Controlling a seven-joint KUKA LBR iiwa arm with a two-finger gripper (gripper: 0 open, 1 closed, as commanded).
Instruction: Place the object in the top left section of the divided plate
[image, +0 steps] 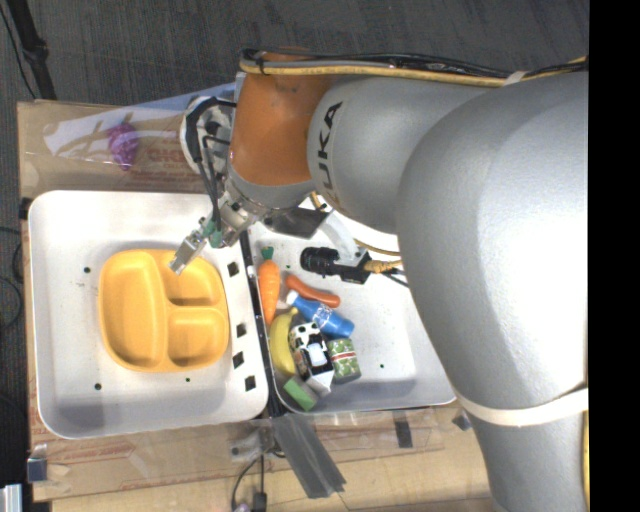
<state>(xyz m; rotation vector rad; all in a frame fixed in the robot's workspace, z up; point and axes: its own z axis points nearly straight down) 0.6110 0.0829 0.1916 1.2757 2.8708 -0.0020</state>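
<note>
White bins (60, 300) on wooden bench (90, 150); yellow divided plate (165, 310) in left bin (hand (190, 250) state unclear).

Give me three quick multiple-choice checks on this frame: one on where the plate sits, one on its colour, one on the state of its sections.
1. Where is the plate?
A. In the left bin
B. In the right bin
C. On the bench outside both bins

2. What colour is the plate?
A. Blue
B. Yellow
C. Green

3. What state are the plate's sections in?
A. All bare
B. A carrot lies in one
C. A banana lies in one

Answers:
1. A: the plate lies flat on the floor of the left bin, while the toys are piled in the right bin.
2. B: its whole surface is yellow.
3. A: nothing lies in any section; the carrot and banana are in the right bin, and the gripper is above the plate's upper edge.
</note>
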